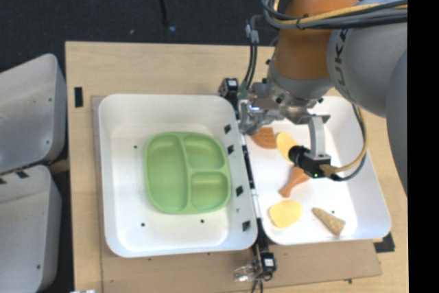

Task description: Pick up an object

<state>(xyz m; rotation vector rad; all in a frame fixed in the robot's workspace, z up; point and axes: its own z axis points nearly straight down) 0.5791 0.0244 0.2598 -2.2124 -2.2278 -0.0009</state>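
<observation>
The gripper (259,119) hangs low over the right-hand bin (357,189), at that bin's far left corner and just inside its left rim. The wrist body above covers it, so it cannot be told whether it is spread or closed, or whether it has hold of anything.

Directly under it, in the same corner of the right-hand bin, lies an orange-brown piece (265,140). It is flat and roughly half-round, with a darker, toasted-looking surface. Only its near part shows, since the gripper covers the far part. What shows runs with its long axis across the bin, parallel to the bin's far rim, with the curved edge towards the near rim. Whether the gripper touches it cannot be made out.

A small yellow piece (285,143) sits against it, on the side towards the bin's middle. Near the bin's centre a carrot-coloured piece (295,181) lies at a slant, with its lower end towards the near left corner. A pale yellow disc (285,214) rests by the bin's near rim, and a tan wedge (330,220) lies apart from it along the same rim.

Across the right-hand bin's left rim, the left-hand bin (123,127) holds a green divided plate (186,171). Both bins stand on the pale worktop (158,55).
</observation>
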